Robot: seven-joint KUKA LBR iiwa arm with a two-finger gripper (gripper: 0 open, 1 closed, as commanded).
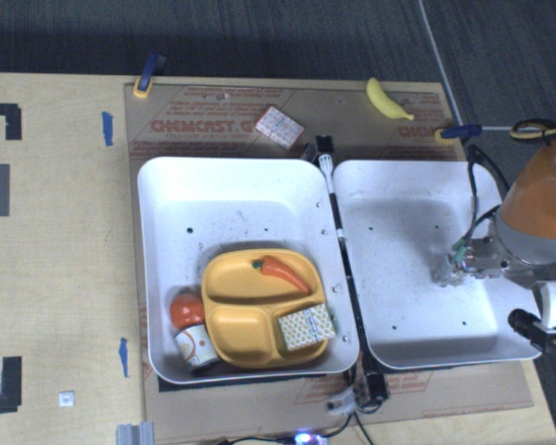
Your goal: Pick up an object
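Pale wooden bench [56, 276] with black tape marks [7, 120] and blue tape strips [107, 128]; brown cardboard sheet [213, 119] on it; dark grey carpet [259, 21] beyond.

We see two white bins side by side on the desk [56, 248]. The left bin [167, 248] holds a yellow divided tray [236, 327]. The gripper [454, 269] sits over the right bin [398, 248], near its right wall.
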